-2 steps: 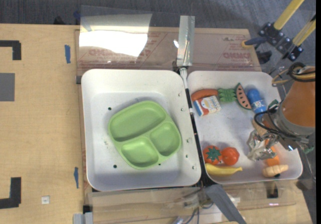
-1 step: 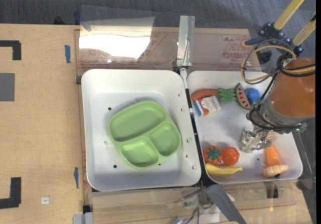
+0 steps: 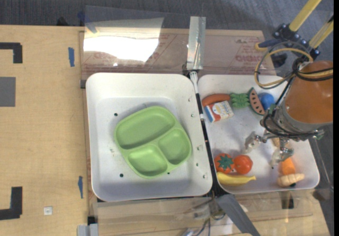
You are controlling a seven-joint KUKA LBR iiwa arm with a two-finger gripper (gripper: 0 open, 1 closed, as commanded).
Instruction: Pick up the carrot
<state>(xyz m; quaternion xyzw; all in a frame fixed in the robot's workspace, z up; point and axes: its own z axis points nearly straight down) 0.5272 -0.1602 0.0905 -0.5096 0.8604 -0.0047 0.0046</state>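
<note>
Tool far from the carrot, risk of grabbing the wrong toy

The carrot (image 3: 222, 98) lies at the far edge of the right bin (image 3: 312, 183), touching the small milk carton (image 3: 219, 111); a tight grasp could catch the carton instead. The tool (image 3: 267, 142) hovers well apart from the carrot, nearer the orange piece (image 3: 287, 166) and the tomato (image 3: 233, 163), so a descent here would likely miss. Its fingers look spread and released, with nothing between them.
</note>
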